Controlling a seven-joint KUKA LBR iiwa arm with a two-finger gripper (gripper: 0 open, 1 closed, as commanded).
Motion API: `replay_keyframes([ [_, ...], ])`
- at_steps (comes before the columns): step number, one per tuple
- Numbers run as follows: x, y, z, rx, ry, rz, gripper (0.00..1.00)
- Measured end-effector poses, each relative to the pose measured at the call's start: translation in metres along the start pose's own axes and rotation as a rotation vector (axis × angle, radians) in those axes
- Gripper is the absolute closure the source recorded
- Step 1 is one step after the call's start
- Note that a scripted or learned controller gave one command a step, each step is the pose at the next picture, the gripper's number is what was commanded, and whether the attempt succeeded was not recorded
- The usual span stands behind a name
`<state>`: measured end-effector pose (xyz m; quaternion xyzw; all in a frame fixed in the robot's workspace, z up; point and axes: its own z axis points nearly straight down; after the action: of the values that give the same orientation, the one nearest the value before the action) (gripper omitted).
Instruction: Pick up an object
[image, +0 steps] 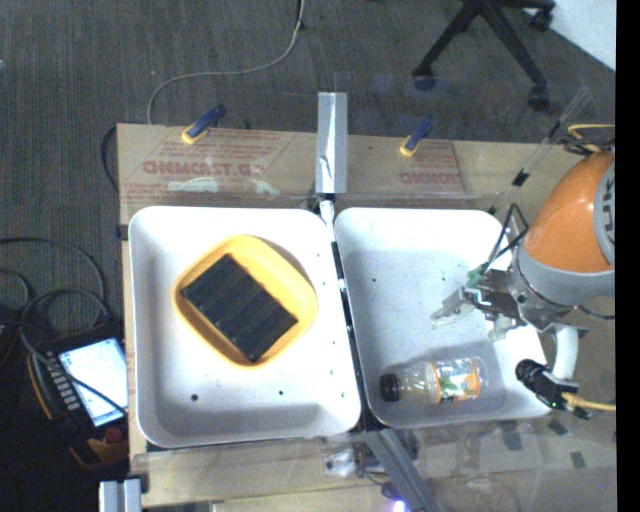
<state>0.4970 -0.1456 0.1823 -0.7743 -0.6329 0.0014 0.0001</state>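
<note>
1. Bench carries two shallow white bins side by side: left bin (150, 330) and right bin (400, 250), their inner rims touching along the middle of the view.
2. Left bin holds a yellow dish (285, 275), rounded-square, sitting slightly toward the far half of the bin. A dark ribbed square pad (240, 307) lies inside the dish, turned at an angle to the bin walls.
3. Right bin holds a clear plastic bottle (435, 381) lying on its side along the near wall, dark cap pointing toward the left bin, coloured label around its middle. This is the only loose item in that bin.
4. Arm (570, 235) enters from the right edge, its orange band prominent above the wrist, over the right bin's right side.
5. Gripper (462, 303) sits low at the right-hand part of the right bin, pointing toward the bin's middle. Cannot tell from this angle whether it is released or clenched; the tip is small and blurred against the white floor. Nothing is visibly held in it.
6. Bottle lies nearer the camera than the gripper, apart from it, not touching.
7. Behind the bins: brown cardboard sheet (300, 165) with red printing, two blue-and-yellow clamps (203, 124) at its far edge, and a grey upright post (331, 145) at the seam between the bins.
8. Floor at left: a handheld pendant (85, 378) with a lit screen, cabled.
</note>
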Motion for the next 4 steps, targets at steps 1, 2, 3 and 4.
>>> replay_keyframes([
  [1, -0.032, -0.006, 0.087, -0.003, 0.002, -0.338, 0.00],
  [2, -0.031, -0.005, 0.077, -0.005, 0.003, -0.338, 1.00],
  [3, -0.030, -0.006, 0.077, -0.005, 0.003, -0.339, 0.00],
  [4, -0.039, 0.059, 0.043, 0.001, -0.001, 0.148, 0.00],
])
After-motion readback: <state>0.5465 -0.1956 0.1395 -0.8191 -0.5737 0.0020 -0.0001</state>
